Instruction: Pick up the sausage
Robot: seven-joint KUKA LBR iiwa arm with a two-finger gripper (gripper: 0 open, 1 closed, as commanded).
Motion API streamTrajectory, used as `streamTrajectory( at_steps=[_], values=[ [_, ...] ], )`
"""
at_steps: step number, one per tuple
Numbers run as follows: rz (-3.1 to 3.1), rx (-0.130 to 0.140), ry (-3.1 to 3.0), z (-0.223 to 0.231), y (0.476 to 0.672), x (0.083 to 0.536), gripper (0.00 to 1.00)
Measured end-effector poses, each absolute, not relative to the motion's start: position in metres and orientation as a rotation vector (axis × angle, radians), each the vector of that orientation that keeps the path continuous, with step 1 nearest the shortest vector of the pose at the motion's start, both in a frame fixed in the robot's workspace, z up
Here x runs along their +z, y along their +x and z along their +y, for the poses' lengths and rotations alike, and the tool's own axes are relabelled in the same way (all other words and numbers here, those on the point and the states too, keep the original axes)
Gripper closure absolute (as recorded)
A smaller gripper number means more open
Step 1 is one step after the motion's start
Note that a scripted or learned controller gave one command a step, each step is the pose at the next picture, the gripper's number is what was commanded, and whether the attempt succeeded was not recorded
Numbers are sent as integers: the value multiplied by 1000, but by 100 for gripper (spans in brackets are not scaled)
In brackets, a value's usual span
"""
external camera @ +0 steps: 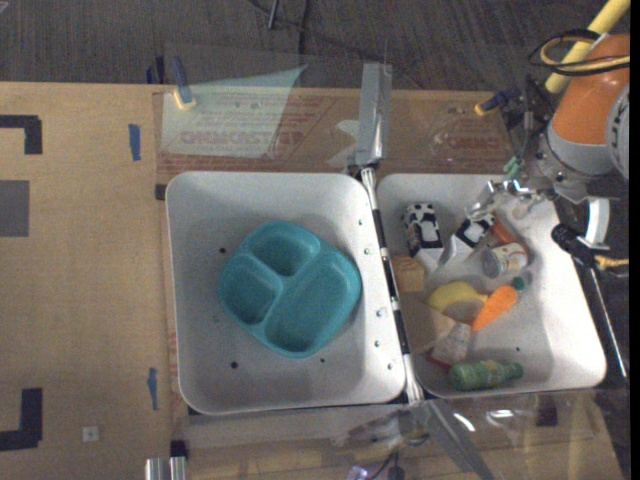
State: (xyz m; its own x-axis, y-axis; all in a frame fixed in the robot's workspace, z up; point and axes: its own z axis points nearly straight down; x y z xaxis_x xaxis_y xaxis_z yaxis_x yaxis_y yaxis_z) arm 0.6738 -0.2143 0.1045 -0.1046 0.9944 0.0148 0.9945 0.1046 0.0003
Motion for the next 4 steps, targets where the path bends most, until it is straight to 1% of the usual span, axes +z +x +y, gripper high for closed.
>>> streamTrajectory(
  at_steps=[4],
  values=[
    [-2354, -16, -2065, -214, 674, 104, 0]
  ],
)
